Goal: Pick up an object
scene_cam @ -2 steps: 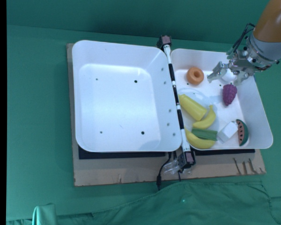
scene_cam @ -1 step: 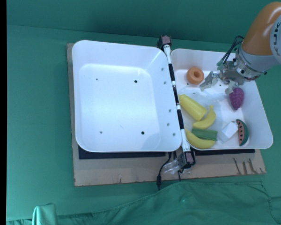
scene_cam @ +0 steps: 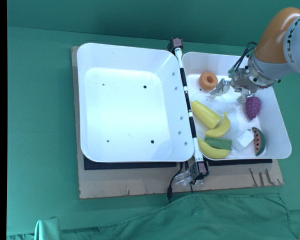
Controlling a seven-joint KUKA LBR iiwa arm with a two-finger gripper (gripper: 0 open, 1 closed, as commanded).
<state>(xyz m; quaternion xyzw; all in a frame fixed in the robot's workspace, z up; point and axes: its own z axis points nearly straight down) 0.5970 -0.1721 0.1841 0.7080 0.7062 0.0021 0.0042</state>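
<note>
The right bin [scene_cam: 280, 129] holds toy food. An orange ring-shaped piece [scene_cam: 208, 80] lies at its far left and purple grapes [scene_cam: 253, 107] lie at the right. A yellow corn cob [scene_cam: 206, 113], two bananas [scene_cam: 220, 129] [scene_cam: 212, 149], a green pod [scene_cam: 218, 143], a white block [scene_cam: 243, 139] and a watermelon slice [scene_cam: 259, 141] fill the near half. My gripper [scene_cam: 231, 90] hangs over the bin's far part, between the orange piece and the grapes. It is open, with nothing between its fingers.
The left bin [scene_cam: 90, 59] is a wide white tray with a few dark specks on its floor. A black-and-white divider bar [scene_cam: 186, 99] runs between the bins. Both stand on cardboard [scene_cam: 140, 186] over green cloth.
</note>
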